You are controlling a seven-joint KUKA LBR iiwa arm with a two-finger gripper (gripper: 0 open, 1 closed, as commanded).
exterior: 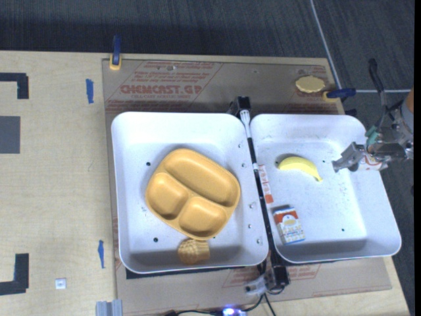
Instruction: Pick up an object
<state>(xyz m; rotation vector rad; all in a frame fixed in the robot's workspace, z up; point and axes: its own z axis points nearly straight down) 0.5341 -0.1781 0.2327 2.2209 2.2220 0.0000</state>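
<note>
You are looking down on two white bins side by side. The gripper (347,158) hangs at the right bin's (375,242) right edge, near but apart from a yellow banana (299,166); you cannot tell how wide its jaws stand, and nothing shows between them. A small carton (288,224) lies nearer the front. The left bin (128,176) holds a yellow divided tray (191,191) and a tan waffle piece (194,249).
</note>
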